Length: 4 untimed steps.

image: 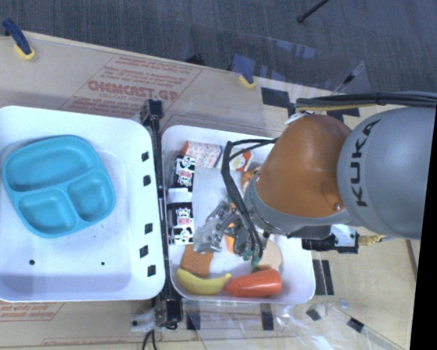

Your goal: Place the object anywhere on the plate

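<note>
A blue three-compartment plate [57, 183] lies in the left white bin [65, 286], toward its far left. My gripper [214, 231] hangs low in the right bin [302, 286], above a pile of toy food near the front. Just below it lie a brown bread-like piece [196, 262], a yellow banana [200, 283] and a red-orange vegetable [255, 283]. The orange band of the wrist [305, 168] hides the middle of that bin. I see nothing lifted clear of the pile.
Black-and-white cartons [184, 172] [184, 225] line the right bin's left wall, with an orange-and-white box [203, 154] at its far end. A black divider [153, 194] separates the bins. Cables [236, 188] loop from the wrist.
</note>
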Each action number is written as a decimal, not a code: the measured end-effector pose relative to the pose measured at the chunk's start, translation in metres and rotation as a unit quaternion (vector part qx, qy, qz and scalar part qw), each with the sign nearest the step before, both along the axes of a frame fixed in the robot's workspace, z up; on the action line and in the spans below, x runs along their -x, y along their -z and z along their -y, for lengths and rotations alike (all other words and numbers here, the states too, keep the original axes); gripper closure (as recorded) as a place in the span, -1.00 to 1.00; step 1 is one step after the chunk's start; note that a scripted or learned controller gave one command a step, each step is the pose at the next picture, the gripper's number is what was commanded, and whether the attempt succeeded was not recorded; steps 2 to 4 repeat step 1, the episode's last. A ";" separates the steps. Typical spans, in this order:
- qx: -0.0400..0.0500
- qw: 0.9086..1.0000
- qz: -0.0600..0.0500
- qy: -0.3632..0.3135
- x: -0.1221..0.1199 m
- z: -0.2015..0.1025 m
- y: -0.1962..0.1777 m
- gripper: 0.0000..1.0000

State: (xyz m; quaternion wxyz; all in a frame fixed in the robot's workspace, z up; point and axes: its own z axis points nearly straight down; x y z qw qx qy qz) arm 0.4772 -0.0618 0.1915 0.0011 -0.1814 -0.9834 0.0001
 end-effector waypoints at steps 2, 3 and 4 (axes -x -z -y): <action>0.000 1.000 0.000 0.000 0.000 0.000 0.000 -1.00; 0.000 1.000 0.000 0.000 0.000 0.000 0.000 -1.00; 0.000 1.000 0.000 0.000 0.000 0.000 0.000 -1.00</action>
